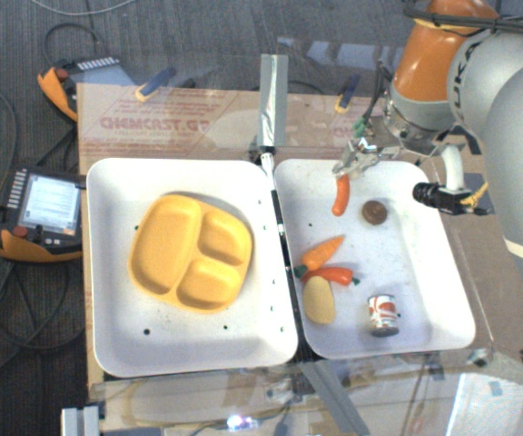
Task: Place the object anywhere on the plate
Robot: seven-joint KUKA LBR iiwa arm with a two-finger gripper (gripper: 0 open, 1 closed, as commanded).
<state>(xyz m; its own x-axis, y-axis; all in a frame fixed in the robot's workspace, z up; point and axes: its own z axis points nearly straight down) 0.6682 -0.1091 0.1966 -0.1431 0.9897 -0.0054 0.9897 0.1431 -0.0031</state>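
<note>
A yellow plate (192,251) with three compartments lies in the left bin (107,334). In the right bin (443,325), a slim orange-red piece (340,195) lies near the far left corner. My gripper (355,157) hangs just above that piece's upper end, close to the bin's far wall. Whether it touches the piece is unclear. Further toward the front lie an orange carrot (321,252), a red chili (336,275), a pale yellow potato-like item (318,301), a small brown round item (374,212) and a small can (383,314).
A metal divider rail (271,107) runs between the bins at the back. A handheld pendant (39,214) lies left of the bench. The grey arm with its orange band (434,57) fills the top right.
</note>
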